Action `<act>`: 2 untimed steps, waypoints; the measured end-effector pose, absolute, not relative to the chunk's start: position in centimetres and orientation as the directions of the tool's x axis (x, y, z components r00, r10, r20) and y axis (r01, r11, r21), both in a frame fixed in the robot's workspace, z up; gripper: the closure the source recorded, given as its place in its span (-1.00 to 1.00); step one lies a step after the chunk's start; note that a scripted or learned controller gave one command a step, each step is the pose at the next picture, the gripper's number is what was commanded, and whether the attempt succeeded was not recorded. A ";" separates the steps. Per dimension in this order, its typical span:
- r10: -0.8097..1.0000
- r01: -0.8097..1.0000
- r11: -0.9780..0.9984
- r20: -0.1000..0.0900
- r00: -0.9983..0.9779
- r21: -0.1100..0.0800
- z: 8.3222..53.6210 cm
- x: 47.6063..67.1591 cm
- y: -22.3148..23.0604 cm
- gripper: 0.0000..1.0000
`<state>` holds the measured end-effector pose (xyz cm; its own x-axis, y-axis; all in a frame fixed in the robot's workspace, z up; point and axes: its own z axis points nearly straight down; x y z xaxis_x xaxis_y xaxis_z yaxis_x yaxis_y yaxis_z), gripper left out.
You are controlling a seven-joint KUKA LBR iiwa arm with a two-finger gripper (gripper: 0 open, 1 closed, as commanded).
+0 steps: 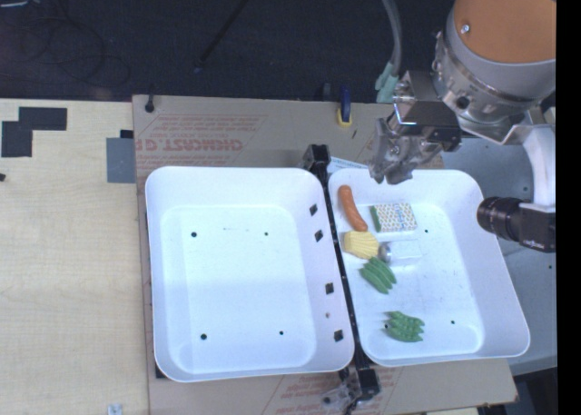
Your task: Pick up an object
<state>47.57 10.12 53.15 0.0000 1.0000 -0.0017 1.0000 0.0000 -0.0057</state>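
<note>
My gripper [392, 172] hangs over the far edge of the right bin [490, 313], with nothing visible between its fingers. Just below it in that bin lie an orange carrot-like piece [352, 207] and a small white packet with a dotted pattern [395, 217]. A yellow corn piece [360, 243] sits beside the bin's left wall. Below it lies a green pea pod [379, 274], and a second green pod [403, 326] rests near the front of the bin.
The left bin [172, 313] stands beside the right one, joined by a black divider strip [329, 250]. Both rest on a cardboard sheet [227, 136] on the wooden bench. A small clear item [399, 251] lies next to the corn.
</note>
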 end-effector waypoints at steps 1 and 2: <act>1.000 1.000 -0.002 -0.002 0.002 -0.005 53.1 47.6 7.1 1.00; 1.000 1.000 -0.002 -0.002 0.002 -0.006 50.5 47.6 4.0 1.00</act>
<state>47.57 4.04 50.46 0.0019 1.0000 -0.0016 1.0000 -0.0020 -0.0058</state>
